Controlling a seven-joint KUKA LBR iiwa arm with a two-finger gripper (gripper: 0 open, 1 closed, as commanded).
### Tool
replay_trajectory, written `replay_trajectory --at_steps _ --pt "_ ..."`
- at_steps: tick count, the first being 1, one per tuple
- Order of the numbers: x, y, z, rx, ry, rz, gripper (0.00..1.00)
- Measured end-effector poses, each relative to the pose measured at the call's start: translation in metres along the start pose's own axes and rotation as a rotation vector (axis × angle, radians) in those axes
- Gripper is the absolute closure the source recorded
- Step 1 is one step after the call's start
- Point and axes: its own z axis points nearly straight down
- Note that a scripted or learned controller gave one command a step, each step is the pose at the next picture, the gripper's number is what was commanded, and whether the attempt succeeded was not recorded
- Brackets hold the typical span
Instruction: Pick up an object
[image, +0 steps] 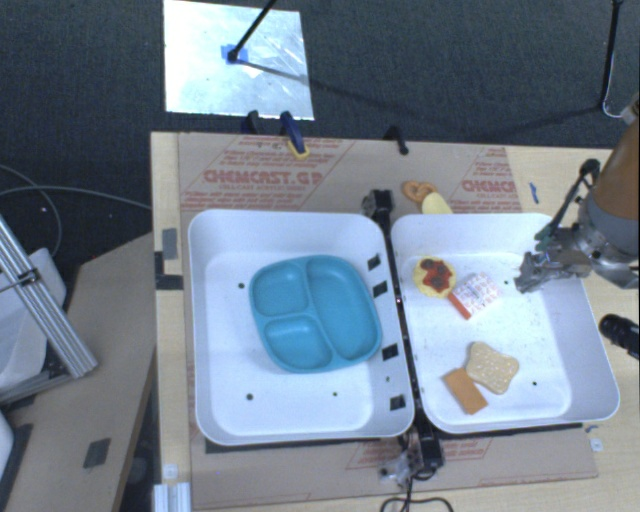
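In the right bin (585, 385) lie a small round pizza toy (435, 276), a red-and-white packet (473, 294), a beige cracker (492, 367) and an orange slab (464, 390). My gripper (533, 277) hangs over the bin's upper right part, to the right of the packet and apart from it. Nothing shows between its fingers.
The left bin (225, 330) holds a blue divided plate (314, 312). A yellow toy (436, 204) and an orange piece (417, 190) lie on the cardboard behind the right bin. A black divider with clips runs between the bins.
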Motion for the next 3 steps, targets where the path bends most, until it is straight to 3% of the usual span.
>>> replay_trajectory --at_steps 1,2,3 --pt "0.064 -0.002 0.029 0.002 0.003 -0.007 0.0" --pt "0.019 -0.022 0.144 -0.005 0.0 0.006 0.0" --pt "0.024 -0.056 0.14 -0.021 -0.005 0.002 0.0"
